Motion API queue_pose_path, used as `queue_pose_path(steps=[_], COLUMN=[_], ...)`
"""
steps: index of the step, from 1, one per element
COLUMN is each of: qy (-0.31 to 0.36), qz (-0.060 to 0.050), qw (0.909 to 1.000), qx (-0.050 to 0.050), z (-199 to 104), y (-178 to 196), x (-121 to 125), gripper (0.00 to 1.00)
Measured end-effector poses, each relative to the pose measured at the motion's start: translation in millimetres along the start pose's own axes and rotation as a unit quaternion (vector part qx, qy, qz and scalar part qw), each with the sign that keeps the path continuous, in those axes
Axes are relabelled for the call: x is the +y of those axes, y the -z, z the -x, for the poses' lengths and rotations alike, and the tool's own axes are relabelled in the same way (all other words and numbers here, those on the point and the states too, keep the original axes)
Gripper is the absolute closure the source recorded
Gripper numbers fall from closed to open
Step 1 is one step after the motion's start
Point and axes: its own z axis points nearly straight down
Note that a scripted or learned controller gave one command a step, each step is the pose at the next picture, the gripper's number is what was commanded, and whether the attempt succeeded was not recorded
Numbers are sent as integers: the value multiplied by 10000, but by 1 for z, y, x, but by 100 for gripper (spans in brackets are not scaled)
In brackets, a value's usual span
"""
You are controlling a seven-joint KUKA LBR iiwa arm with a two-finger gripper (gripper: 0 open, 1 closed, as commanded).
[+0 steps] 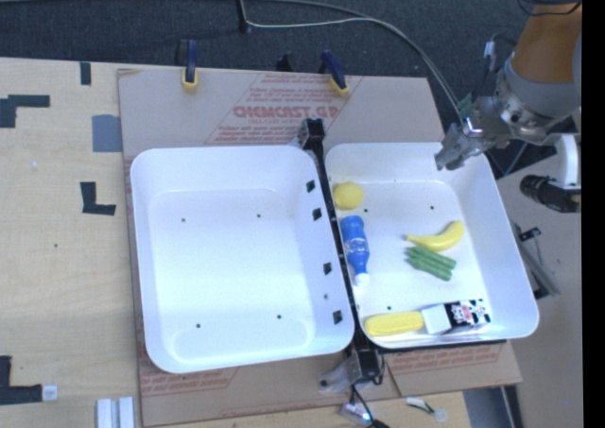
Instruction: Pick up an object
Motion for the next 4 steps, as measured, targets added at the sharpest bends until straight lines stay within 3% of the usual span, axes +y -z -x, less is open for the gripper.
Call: queue_pose_path(steps=[4], qy=[25], qz=[-30], qw=[10000], qx=[12], z=[-217], y=[-19], x=[-2], gripper=[100])
